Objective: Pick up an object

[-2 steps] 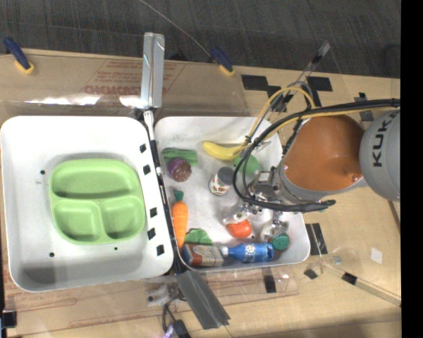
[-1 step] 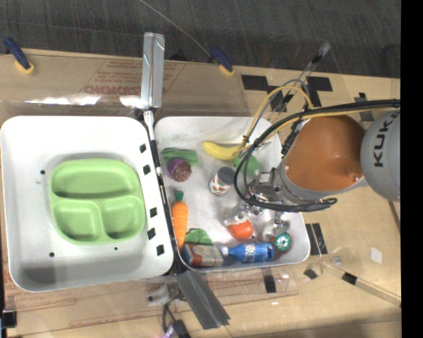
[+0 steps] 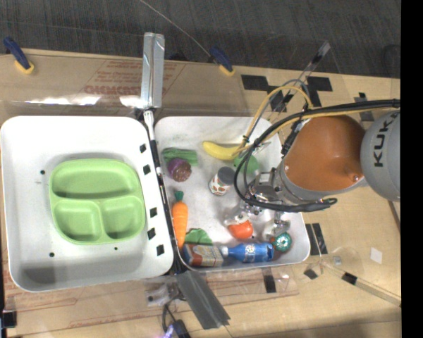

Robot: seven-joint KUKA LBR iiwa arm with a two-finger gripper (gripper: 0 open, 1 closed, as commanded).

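Two shallow white bins side by side on the bench. Left bin [image 3: 21, 189]: holds a light green plastic divided tray [image 3: 96, 201] with three compartments, centre-left of frame.

Right bin [image 3: 197, 127], centre of frame: cluttered. Yellow plastic banana [image 3: 221, 149] near the upper middle. Dark purple round toy with a green leafy top [image 3: 179, 165] at its upper left. Orange toy carrot [image 3: 179, 218] along the left wall, upright in frame. Small brown-and-white rounded item [image 3: 219, 183] mid-bin. Blue plastic bottle [image 3: 248, 252] lying along the lower wall, beside a red-and-green packet [image 3: 199, 248] at lower left. Small round green-and-white piece [image 3: 282, 242] at lower right.

Grey arm with orange band [image 3: 324, 157] reaches in from the right, cables looped above it. Gripper [image 3: 257, 213] low over the bin's right half, just above a red-orange tomato-like toy [image 3: 240, 229]. Fingers: cannot tell whether spread or closed; contact with the toy cannot be told either.
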